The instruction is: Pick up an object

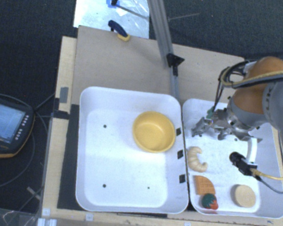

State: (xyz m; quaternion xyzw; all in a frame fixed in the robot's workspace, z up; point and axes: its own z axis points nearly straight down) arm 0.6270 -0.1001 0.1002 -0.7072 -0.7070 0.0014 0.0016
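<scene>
1. Camera view, end effector [213, 130]: sits over the right bin [225, 172] at about 10 o'clock of that bin. Whether it is released or clenched cannot be told, and nothing is seen held in it.
2. Pale crescent piece [196, 159]: the likeliest pick, lying at 9 o'clock in the right bin, near the end effector at its 7 o'clock. It is probably light and stiff, perhaps a little slick. Take hold across the thick middle of the curve, not the tapered tips.
3. Orange wedge [204, 185]: lies flat at 7 o'clock in the right bin. It looks thin, so a grasp would have to catch its edges.
4. Green-and-red piece [210, 201]: small and rounded, touching or just beside the wedge at the bin's near rim. It is likely to roll.
5. Tan round disc [244, 196]: lies at 5 o'clock in the right bin, apart from the others.
6. Left bin [94, 182]: holds one yellow bowl [153, 131], upright, at 1 o'clock.
7. Table [122, 65]: carries both bins side by side.
</scene>
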